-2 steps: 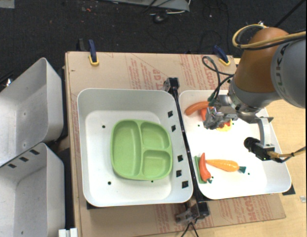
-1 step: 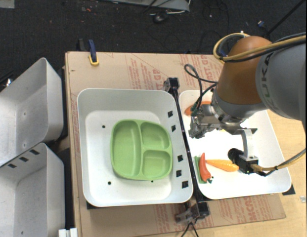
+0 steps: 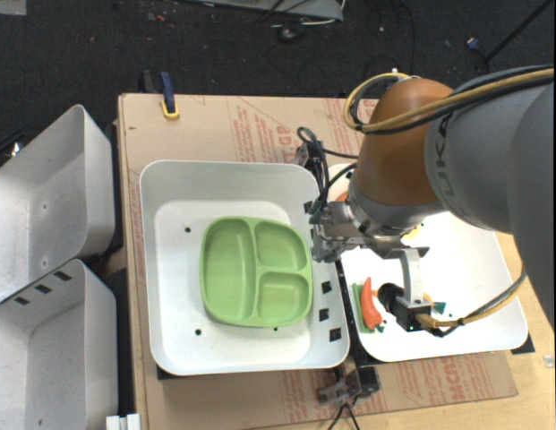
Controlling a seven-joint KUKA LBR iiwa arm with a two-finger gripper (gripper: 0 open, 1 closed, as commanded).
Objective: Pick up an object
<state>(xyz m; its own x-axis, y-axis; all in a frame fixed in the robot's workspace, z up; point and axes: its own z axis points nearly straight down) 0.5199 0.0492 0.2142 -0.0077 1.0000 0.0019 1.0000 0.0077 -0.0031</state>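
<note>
Two bins: left bin [image 3: 170,204] holds a green divided plate [image 3: 256,271], right bin [image 3: 474,267] an orange item [image 3: 371,305]; gripper [image 3: 324,240] state I cannot tell.

Grey arm [image 3: 501,150], glossy orange band [image 3: 398,141] above wrist, yellow cable [image 3: 352,106] looped across, dark lettering.

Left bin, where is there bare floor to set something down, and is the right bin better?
In the left bin, bare floor runs between the green divided plate and the left wall, and along the far wall. The right bin is crowded: the arm hangs over it, and an orange item lies by its left wall.
</note>
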